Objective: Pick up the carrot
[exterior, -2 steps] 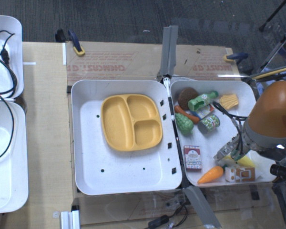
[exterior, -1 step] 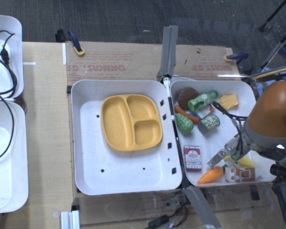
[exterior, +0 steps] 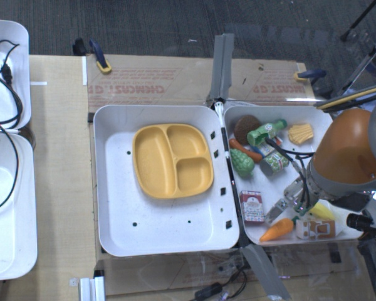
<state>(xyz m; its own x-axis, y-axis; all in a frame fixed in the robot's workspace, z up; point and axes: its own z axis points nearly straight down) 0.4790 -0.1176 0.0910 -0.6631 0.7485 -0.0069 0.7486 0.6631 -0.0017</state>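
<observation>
Lying at right bin point(exterior: 254, 239) front edge, carrot point(exterior: 277, 230) just below fingers point(exterior: 288, 202); finger state unclear.

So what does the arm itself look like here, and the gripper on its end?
The arm comes in from the right as a bulky rounded body with a broad orange band over a grey section. A black cable runs along it toward the wrist. The gripper is a small metallic silver-grey assembly with thin fingers, seen over the right bin. No markings can be read.
</observation>
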